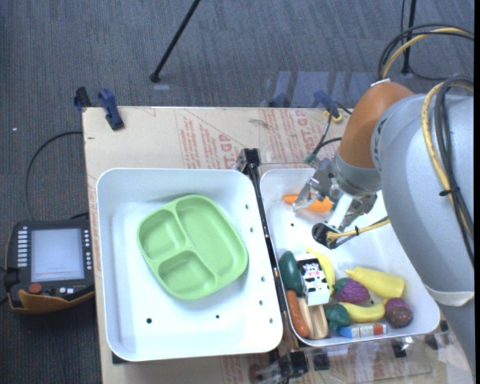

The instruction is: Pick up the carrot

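Note:
The carrot [323, 206] is a small orange piece lying on the floor of the right bin [400, 250], near its back left corner; its tip [290, 199] pokes out to the left. My gripper [325, 209] is down in that bin right over the carrot. Its fingers [310, 194] stand apart on either side of the orange piece, which is partly hidden by them. The carrot still rests on the bin floor, and I cannot tell whether the fingers touch it.
A green divided plate [192, 246] lies in the left bin [112, 214]. The front of the right bin is crowded with toy food: a green vegetable [290, 270], a banana [325, 261], purple grapes [352, 290], a yellow piece [376, 280], a hot dog [300, 314].

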`<state>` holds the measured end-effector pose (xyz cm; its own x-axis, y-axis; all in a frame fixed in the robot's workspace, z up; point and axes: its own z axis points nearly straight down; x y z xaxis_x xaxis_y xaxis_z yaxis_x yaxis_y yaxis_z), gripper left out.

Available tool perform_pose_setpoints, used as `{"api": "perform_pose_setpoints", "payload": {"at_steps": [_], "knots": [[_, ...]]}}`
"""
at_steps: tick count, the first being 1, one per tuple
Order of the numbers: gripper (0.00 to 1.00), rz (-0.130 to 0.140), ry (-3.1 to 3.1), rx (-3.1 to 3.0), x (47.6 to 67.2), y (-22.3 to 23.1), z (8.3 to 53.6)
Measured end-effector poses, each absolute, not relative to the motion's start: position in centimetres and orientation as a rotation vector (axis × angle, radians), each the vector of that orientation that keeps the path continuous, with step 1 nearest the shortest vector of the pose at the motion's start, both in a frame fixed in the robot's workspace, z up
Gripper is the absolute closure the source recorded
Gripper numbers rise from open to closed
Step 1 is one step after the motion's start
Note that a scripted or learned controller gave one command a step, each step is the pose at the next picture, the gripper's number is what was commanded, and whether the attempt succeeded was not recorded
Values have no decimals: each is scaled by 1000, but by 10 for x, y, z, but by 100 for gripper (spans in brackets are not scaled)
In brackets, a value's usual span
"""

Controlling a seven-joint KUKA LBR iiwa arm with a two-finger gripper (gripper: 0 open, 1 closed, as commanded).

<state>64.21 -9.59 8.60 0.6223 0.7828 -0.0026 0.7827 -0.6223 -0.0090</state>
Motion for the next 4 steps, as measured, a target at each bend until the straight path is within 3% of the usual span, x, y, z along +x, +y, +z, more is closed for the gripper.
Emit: {"api": "perform_pose_setpoints", "payload": {"at_steps": [1, 2, 3, 4], "knots": [[100, 21, -1370, -2813, 641, -95, 94], [100, 15, -1483, -2757, 576, -87, 85], [0, 12, -1479, -2760, 577, -88, 85], [0, 7, -1458, -2775, 641, -92, 87]]}}
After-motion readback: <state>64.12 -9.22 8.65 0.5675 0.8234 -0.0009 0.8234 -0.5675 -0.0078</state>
